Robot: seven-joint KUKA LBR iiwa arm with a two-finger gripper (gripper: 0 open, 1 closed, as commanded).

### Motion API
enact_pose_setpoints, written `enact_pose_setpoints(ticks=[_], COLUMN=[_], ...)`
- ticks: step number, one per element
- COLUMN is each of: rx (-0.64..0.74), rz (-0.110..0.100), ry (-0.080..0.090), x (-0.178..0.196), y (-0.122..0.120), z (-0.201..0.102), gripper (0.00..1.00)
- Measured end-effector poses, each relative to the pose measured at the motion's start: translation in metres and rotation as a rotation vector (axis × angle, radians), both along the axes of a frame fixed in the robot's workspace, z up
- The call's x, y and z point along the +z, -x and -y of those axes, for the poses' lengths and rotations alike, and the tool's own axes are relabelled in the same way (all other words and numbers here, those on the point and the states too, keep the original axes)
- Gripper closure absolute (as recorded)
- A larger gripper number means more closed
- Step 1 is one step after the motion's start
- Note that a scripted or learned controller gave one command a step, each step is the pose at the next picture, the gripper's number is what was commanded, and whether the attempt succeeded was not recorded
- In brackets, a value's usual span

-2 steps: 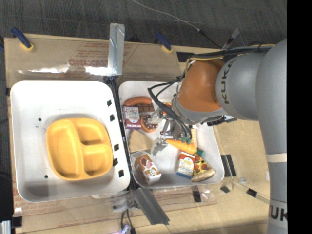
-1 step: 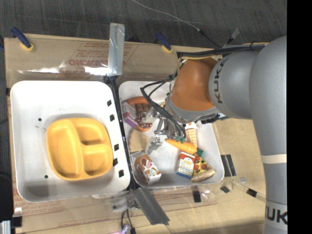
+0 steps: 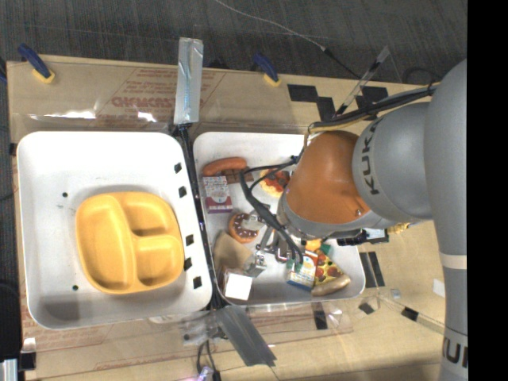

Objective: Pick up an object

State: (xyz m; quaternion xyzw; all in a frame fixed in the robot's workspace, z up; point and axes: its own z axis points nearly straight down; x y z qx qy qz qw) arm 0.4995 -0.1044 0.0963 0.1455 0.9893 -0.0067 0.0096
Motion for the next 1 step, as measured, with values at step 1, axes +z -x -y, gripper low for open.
enact_pose_setpoints(ticks=[1], rx=[-0.182], rz=[-0.013], ry=[-0.017], x=[0.0563], y=[-0.0553], z=[-0.0001], gripper=[0.0])
